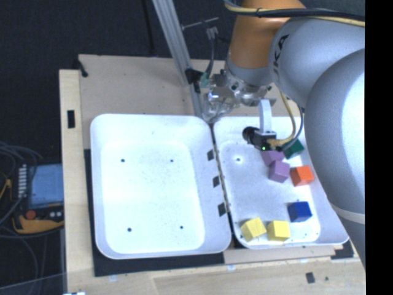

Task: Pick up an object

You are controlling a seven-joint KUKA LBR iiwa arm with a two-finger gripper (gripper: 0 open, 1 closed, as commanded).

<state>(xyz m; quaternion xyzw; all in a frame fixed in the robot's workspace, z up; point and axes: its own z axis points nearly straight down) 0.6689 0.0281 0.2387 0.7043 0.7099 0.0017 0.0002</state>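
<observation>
The gripper [216,108] hangs over the far end of the ridge where the left bin [110,165] and right bin [245,171] meet. Whether it is open or closed cannot be told; nothing shows in it. The blocks all lie in the right bin, well apart from it: two purple blocks [276,164] nearest, then a green [295,147], orange [301,175], blue [299,211] and two yellow blocks [264,229] at the near rim.

The grey arm [319,48] bears dark lettering beside its orange band, too foreshortened to read.
</observation>
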